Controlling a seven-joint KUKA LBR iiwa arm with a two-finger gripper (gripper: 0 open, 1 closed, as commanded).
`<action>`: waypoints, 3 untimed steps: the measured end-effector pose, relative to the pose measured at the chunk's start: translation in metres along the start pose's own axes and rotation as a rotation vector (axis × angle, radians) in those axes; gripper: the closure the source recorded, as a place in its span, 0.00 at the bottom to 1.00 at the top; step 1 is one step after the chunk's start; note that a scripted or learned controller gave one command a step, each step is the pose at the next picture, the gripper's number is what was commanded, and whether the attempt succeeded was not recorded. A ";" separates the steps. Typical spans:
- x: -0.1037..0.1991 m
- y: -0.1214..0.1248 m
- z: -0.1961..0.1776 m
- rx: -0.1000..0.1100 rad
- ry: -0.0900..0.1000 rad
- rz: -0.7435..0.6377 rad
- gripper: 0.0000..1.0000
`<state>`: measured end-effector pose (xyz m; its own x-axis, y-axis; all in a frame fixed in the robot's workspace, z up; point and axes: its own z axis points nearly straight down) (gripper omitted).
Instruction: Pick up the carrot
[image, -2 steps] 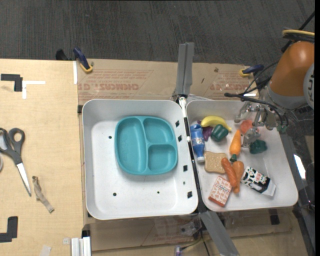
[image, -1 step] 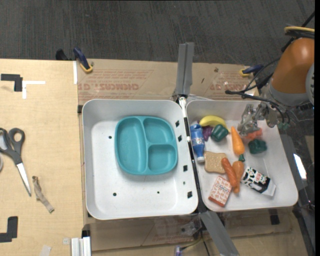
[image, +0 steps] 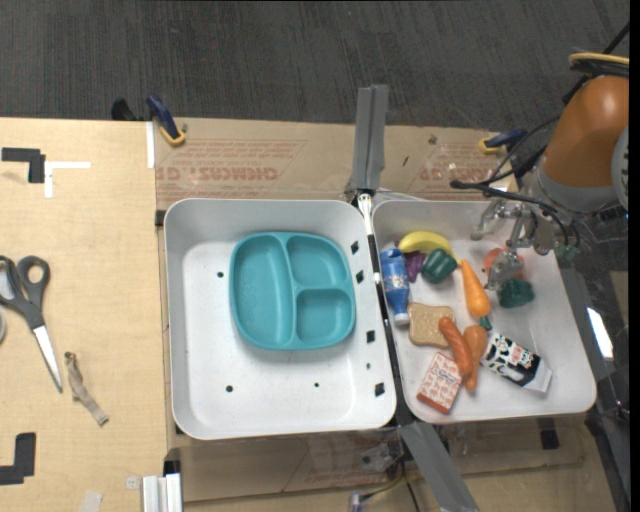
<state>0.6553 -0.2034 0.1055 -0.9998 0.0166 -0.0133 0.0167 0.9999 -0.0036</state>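
The carrot (image: 474, 288) is orange and tapered. It lies in the middle of the right bin (image: 572, 340), with its tip pointing toward the front. The gripper (image: 511, 252) hangs over the bin's back right part, a short way right of and behind the carrot and apart from it. A dark teal object (image: 517, 292) and a small red-orange piece (image: 496, 262) lie just under the gripper. The grey arm with its orange band (image: 588, 135) comes in from the upper right.
The right bin also holds a banana (image: 424, 241), a green pepper (image: 439, 265), a blue bottle (image: 394, 284), bread (image: 430, 324), an orange sausage (image: 457, 344), a milk carton (image: 516, 363) and a red box (image: 441, 384). A teal divided plate (image: 293, 290) lies in the left bin (image: 182, 330). Scissors (image: 32, 305) lie on the bench.
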 end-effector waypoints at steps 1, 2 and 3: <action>0.041 0.067 0.008 -0.003 0.002 0.004 0.00; 0.059 0.094 0.007 -0.001 0.001 0.142 0.00; 0.087 0.105 0.011 -0.004 0.012 -0.111 0.00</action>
<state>0.5698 -0.0974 0.0925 -0.9955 -0.0947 -0.0015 -0.0947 0.9955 -0.0004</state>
